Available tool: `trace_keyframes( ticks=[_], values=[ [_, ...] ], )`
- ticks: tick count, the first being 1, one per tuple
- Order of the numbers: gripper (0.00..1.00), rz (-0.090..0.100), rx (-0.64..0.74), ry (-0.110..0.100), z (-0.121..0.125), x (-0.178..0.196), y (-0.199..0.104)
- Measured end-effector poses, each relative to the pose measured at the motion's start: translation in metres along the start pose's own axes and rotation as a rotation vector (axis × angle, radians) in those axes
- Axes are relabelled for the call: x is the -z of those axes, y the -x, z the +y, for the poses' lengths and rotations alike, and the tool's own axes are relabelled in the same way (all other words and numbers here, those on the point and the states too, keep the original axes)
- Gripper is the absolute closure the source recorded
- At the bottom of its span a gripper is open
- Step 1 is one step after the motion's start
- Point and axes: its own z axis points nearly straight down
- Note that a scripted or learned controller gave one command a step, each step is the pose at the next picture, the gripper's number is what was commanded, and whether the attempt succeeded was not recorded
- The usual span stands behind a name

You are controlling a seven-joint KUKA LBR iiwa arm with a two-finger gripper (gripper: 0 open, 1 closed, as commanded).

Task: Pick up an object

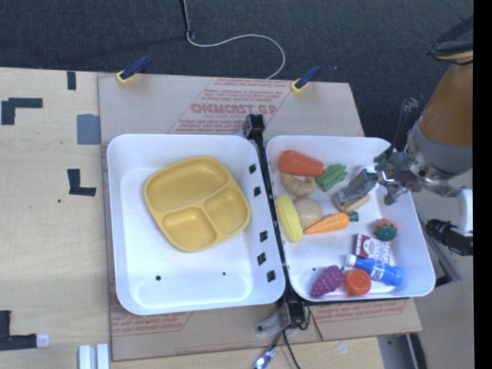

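Nearest you, the grapes (327, 280), orange ball (357, 282) and blue tube (380, 271) crowd the right bin's (419, 241) front corner. Further back, your gripper (360, 191) hangs over a tan piece (353, 201); whether its fingers are open or grasping, I cannot tell. Expect a miss or a double grab: the carrot (329, 223) and green piece (331, 177) lie just beside it.

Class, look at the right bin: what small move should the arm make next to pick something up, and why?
Probably lower the hand straight down. It hovers over the right bin above a small tan item, with the green piece and small carrot close by, so a short vertical drop seems least likely to nudge them.
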Motion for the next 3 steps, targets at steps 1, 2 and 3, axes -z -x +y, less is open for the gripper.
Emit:
trace_keyframes(
  ticks=[1,2,3],
  values=[
    [0.0,0.002,-0.001,-0.005,-0.044,-0.172,-0.009],
    [0.0,-0.001,0.003,0.003,0.003,-0.165,-0.043],
    [0.0,0.001,0.004,0.003,-0.044,-0.061,-0.109]
  ],
)
